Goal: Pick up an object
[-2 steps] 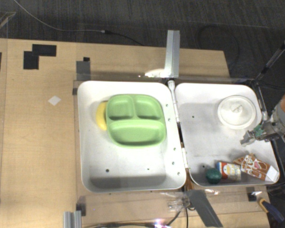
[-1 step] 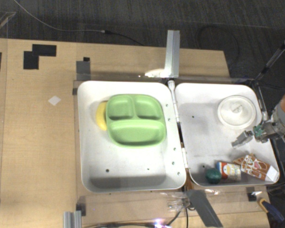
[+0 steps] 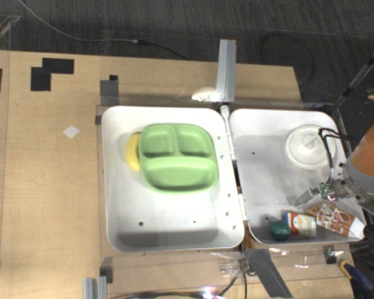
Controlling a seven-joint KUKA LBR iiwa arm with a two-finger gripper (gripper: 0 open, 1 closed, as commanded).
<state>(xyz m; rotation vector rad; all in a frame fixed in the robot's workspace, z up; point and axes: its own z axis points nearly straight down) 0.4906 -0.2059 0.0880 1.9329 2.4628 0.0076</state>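
While the arm [image 3: 368, 157] enters cut off at right:
Gripper [image 3: 324, 192]: blurred above the right bin [image 3: 262, 167]; grip state cannot be told.
Carton [image 3: 327, 222]: lying by the near wall, green ball [image 3: 280, 230] beside.
White lid [image 3: 306, 145]: far corner.
Left bin [image 3: 118, 185]: green tray [image 3: 176, 156] hiding most of a yellow item [image 3: 133, 152].

The arm [image 3: 369, 161] reaches in from the right, its wrist angled down-left.

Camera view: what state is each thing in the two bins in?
green divided plate: flat, right way up, left bin
yellow object: partly under the plate's left edge
white round lid: flat, right bin
bottle: on its side
end effector: low over the right bin
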